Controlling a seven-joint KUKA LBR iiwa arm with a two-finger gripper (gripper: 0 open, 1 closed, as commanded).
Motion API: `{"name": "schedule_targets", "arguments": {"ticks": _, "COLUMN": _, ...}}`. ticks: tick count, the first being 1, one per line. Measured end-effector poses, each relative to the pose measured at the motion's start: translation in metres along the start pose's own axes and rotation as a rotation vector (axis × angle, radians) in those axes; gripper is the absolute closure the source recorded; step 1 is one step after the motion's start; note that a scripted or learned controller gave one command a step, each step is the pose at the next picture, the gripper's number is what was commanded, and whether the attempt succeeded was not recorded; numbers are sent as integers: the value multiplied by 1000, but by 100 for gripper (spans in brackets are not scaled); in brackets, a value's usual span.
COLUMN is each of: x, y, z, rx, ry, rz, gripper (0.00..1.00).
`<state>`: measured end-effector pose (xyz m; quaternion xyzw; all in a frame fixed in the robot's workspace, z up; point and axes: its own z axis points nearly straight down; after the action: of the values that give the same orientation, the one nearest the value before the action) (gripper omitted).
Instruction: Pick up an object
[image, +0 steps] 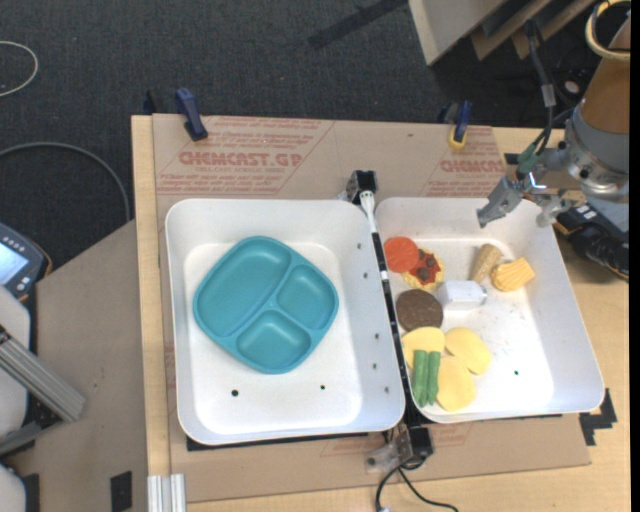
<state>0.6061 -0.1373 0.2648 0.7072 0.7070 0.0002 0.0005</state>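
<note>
Jaws (515, 198) above bin's far edge, toy food (450, 320) below.

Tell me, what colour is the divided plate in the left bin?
Teal blue; the divided plate shows clearly in the camera view.

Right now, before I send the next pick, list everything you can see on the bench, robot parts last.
Bins: 2, white, side by side on the bench.
Divided plate: 1, teal, in the left bin.
Red piece: 1, red-orange, right bin, far left corner.
Brown disc: 1, dark brown, right bin, by the divider.
Yellow pieces: several, near part of right bin.
Green beans: 1 bunch, green, beside the yellow pieces.
White block: 1, right bin, middle.
Tan piece: 1, right bin, far side.
Corn-like piece: 1, yellow, next to the tan piece.
Clamps: 2, blue, far edge of the board.
Gripper: 1, grey, over the right bin's far edge, nothing seen in it.
</note>
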Motion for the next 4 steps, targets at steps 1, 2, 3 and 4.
{"name": "schedule_targets", "arguments": {"ticks": 1, "x": 25, "y": -27, "z": 178, "rx": 14, "ry": 5, "rz": 1, "gripper": 0}}
{"name": "schedule_targets", "arguments": {"ticks": 2, "x": 10, "y": 48, "z": 178, "rx": -7, "ry": -1, "rz": -3, "gripper": 0}}
{"name": "schedule_targets", "arguments": {"ticks": 3, "x": -68, "y": 45, "z": 155, "rx": -8, "ry": -2, "rz": 3, "gripper": 0}}
{"name": "schedule_targets", "arguments": {"ticks": 4, "x": -4, "y": 0, "z": 182, "rx": 8, "ry": 5, "rz": -4, "gripper": 0}}
